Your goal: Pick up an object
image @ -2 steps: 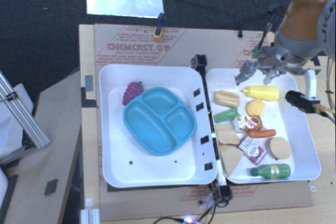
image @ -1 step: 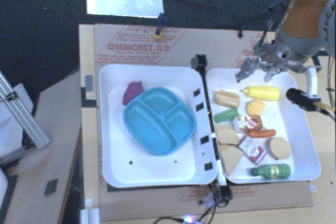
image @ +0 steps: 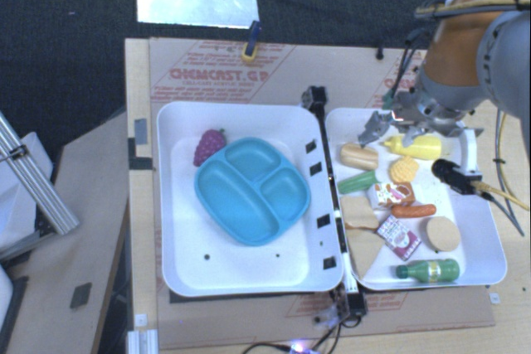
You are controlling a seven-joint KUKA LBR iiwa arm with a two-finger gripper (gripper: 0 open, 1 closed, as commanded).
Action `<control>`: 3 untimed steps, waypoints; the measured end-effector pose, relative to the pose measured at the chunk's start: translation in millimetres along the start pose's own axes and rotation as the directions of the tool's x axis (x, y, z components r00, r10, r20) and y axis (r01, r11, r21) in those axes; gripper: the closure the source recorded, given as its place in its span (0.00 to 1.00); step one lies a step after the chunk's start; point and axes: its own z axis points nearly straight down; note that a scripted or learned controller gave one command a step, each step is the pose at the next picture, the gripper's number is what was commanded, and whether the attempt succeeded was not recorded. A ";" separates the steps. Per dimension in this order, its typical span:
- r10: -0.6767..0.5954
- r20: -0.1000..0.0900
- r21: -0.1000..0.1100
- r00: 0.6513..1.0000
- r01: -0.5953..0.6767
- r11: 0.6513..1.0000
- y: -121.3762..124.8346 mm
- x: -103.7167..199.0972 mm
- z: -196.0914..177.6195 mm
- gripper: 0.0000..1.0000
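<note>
Targets: the right bin (image: 489,257) holds a crowd of toy food, any piece of which would serve the task; they lie loose and close together, so a clean grasp needs a piece with some free edge.
Bun (image: 358,155): at the bin's 10 o'clock, just beside the tool, likely the nearest candidate.
Mustard (image: 412,147): yellow bottle at 12 o'clock, lying on its side, partly under the wrist.
Waffle (image: 404,171): near the centre, just below the mustard.
Pickle (image: 358,181): green, at 9 o'clock, just under the bun.
Sausage (image: 413,210): at the middle, touching a wrapped snack.
Green bottle (image: 428,270): lying flat at 6 o'clock, well apart from the tool, with room around it.
Tool (image: 377,127): low over the bin's 11 o'clock corner, nothing visible between its fingers; whether it is spread or closed, I cannot tell.
Arm (image: 469,46): reaches in from 3 o'clock, bent down toward the bin.
Left bin (image: 241,118): carries a blue tray (image: 251,189) and grapes (image: 209,145) at its 10 o'clock, out of the tool's way.
Desk (image: 216,70): bears both bins side by side.
</note>
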 end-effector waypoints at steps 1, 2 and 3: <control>0.001 0.001 0.000 1.000 -0.001 1.000 6.0 -6.8 47.6 0.00; 0.001 0.000 0.000 1.000 -0.001 1.000 5.9 -6.2 99.7 0.00; 0.000 0.000 -0.005 1.000 0.000 1.000 7.3 -6.5 86.1 1.00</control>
